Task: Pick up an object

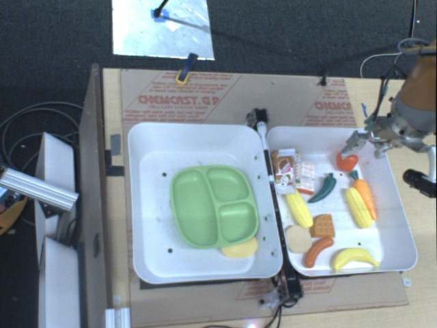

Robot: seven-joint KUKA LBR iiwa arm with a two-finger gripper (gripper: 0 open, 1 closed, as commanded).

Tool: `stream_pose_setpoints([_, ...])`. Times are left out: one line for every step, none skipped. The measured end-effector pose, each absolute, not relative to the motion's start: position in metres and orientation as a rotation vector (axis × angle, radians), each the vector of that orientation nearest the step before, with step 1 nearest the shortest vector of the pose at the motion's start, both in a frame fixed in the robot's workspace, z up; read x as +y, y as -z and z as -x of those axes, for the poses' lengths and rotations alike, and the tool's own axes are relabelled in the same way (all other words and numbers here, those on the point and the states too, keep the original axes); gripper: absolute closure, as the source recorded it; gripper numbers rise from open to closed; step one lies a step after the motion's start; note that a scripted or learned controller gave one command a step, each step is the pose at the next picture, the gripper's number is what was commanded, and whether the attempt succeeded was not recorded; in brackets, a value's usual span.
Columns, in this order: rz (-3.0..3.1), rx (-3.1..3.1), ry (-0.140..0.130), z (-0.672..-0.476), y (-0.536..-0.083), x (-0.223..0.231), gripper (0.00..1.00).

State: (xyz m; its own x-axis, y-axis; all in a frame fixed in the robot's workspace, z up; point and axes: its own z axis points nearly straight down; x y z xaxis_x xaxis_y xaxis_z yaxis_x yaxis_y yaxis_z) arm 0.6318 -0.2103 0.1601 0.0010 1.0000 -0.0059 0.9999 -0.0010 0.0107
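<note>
Red tomato [347, 161], right bin [399, 203]: likely light, hard, smooth plastic; grip across its round middle. Gripper [367, 142] above; jaws spread, empty.

Dark carpeted floor [287, 19] around the bench. Shiny silver sheet [162, 19] lies on floor beyond bench's far edge. Bench top covered with printed brown cardboard [198, 94]. Black cables [27, 132] coil off left edge, beside a white box [58, 176]. Light even.

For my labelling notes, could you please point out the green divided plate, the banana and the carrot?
green divided plate [202, 214]: camera view, left compartment floor.
banana [354, 256]: camera view, middle of curve.
carrot [366, 195]: camera view, orange body.
</note>
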Motion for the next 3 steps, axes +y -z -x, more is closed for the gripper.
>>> stream_pose_setpoints([-2.215,2.229,0.000,-0.649,-0.090,-0.190,0.00])
stream_pose_setpoints([-2.208,2.220,-0.008,-0.666,-0.176,-0.207,0.00])
stream_pose_setpoints([-2.214,2.228,0.001,-0.669,-0.122,-0.206,0.00])
